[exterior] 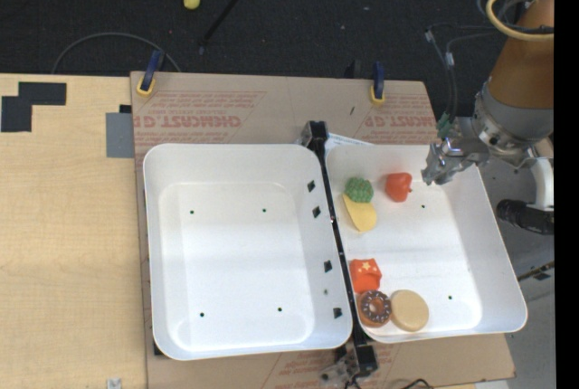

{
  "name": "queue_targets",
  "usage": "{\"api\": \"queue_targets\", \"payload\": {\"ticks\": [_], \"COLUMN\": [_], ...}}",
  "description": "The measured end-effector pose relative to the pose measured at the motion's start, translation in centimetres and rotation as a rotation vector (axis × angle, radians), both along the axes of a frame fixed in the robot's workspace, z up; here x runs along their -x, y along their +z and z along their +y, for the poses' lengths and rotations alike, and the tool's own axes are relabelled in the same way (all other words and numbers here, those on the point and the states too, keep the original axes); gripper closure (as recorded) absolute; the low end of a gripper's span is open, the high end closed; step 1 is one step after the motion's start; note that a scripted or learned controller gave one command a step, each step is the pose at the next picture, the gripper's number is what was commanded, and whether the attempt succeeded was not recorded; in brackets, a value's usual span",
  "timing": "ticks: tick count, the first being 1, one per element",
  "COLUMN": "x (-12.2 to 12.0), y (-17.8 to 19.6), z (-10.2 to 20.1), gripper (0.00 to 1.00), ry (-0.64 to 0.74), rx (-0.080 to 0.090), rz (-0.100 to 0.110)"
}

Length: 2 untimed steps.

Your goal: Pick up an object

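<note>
The right bin (479, 233) holds several toy foods. A red piece (397, 186) lies near its far side, with a green piece (359, 190) and a yellow piece (361, 216) to its left. An orange-red block (365, 273), a chocolate donut (374, 308) and a tan round (409, 309) sit at the near end. My gripper (438, 168) hangs over the bin's far right part, just right of the red piece. Nothing shows between its fingers, and their spread is too small to read.
The left bin (235, 242) lies beside the right one, with a black divider (327, 233) between them. Both rest on a cardboard sheet (271, 107) held by clamps. A yellow ball (191, 1) lies on the dark floor beyond. Cables trail around the arm on the right.
</note>
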<state>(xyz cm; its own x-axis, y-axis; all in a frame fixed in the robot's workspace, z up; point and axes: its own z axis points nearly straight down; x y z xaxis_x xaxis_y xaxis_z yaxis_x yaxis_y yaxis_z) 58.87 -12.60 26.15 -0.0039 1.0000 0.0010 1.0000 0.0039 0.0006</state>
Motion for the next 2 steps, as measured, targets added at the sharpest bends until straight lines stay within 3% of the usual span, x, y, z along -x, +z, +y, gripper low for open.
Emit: {"api": "queue_targets", "payload": {"ticks": [2], "x": [-1.4], "y": [-2.5], "z": [9.9], "gripper": [1.00], "ry": [-0.002], "rx": [0.000], "rz": [0.002]}}
